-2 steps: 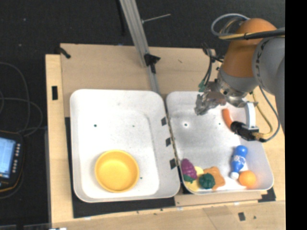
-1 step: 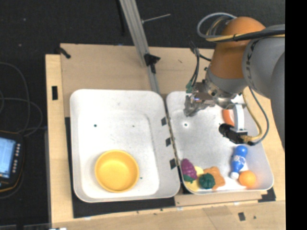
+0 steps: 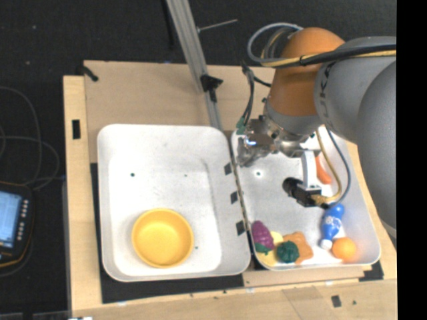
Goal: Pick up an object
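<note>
My gripper hangs over the back left part of the right bin, close to the wall shared with the left bin; the wrist above hides its tips. Along the right bin's front edge lie a purple toy, a dark green toy on an orange piece, a blue and white bottle-like toy and an orange ball. An orange-red object lies by the right wall, partly behind cables. A yellow bowl sits in the left bin.
A slanted metal pole rises behind the bins. A black clip with a cable hangs under the wrist over the right bin. A tablet lies off the bench at far left.
</note>
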Controlling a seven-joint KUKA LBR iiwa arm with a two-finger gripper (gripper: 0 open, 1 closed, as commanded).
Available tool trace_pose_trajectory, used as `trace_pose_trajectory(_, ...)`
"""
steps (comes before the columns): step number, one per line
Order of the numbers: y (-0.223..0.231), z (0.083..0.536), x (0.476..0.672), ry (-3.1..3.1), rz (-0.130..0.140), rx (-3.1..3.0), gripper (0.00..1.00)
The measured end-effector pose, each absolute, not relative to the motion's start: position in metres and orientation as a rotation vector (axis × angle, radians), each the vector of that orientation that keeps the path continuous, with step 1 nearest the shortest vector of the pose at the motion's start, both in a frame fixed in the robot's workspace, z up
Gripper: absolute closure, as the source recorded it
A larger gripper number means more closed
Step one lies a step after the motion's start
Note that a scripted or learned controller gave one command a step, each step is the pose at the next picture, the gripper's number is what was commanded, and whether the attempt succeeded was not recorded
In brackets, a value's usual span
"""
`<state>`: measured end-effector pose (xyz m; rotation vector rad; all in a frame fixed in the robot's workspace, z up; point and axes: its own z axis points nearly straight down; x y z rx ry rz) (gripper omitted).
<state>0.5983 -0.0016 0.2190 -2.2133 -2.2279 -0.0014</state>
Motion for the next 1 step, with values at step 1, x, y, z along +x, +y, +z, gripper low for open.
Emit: trace_pose_trajectory(1, 0.0521, 0.2364, 0.5803, -2.230, -0.004, -2.211, 1.00)
